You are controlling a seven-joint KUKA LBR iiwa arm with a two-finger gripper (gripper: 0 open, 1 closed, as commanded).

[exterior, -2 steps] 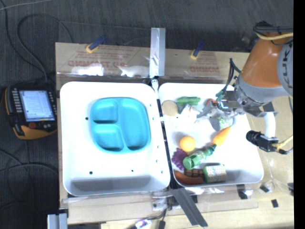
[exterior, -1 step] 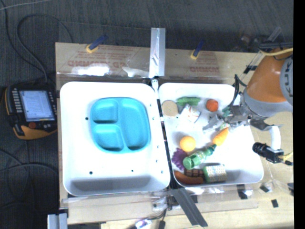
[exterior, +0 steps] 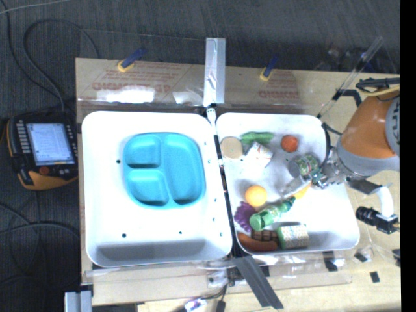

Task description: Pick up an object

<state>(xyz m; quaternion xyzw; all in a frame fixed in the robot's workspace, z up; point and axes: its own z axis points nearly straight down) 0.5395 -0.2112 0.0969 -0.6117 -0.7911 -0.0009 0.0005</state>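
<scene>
- Nearest the lens, along the lower wall of the right bin (exterior: 338, 242), lie a small can (exterior: 292, 235), a dark sausage-like piece (exterior: 257, 241), a green bottle (exterior: 268, 216) and a purple bunch (exterior: 243, 212) like toy grapes, all packed close together at about 6 o'clock in that bin.
- Above them sits an orange ball (exterior: 255, 195) near the bin's middle, with a yellow strip (exterior: 297, 189), perhaps a banana, running from the bottle toward 2 o'clock.
- At 12 o'clock in the same bin rest a green vegetable (exterior: 257, 137), a round tan disc (exterior: 230, 147), a white lump (exterior: 259, 155) and a small red ball (exterior: 290, 143).
- Claw (exterior: 313, 172) hangs low at 3 o'clock in the right bin, over a greyish crumpled thing (exterior: 303, 166) and just beside the upper end of the yellow strip; whether it is spread or pressed together I cannot tell, and nothing shows plainly between its tips.
- Judged from this, the pick is not yet done: every object appears to lie on the bin floor, and lifting one clear is what remains.
- Room is tight at the claw's side: the right wall is near at 3 o'clock, and the arm's orange band (exterior: 367, 135) hangs over that rim.
- Open floor lies between the red ball and the orange ball, toward 10 o'clock from the claw.
- Left bin (exterior: 97, 187) holds a blue divided tray (exterior: 162, 168) at its centre, with bare floor all around it.
- Counter (exterior: 162, 80) shows at 12 o'clock, beyond both bins.
</scene>
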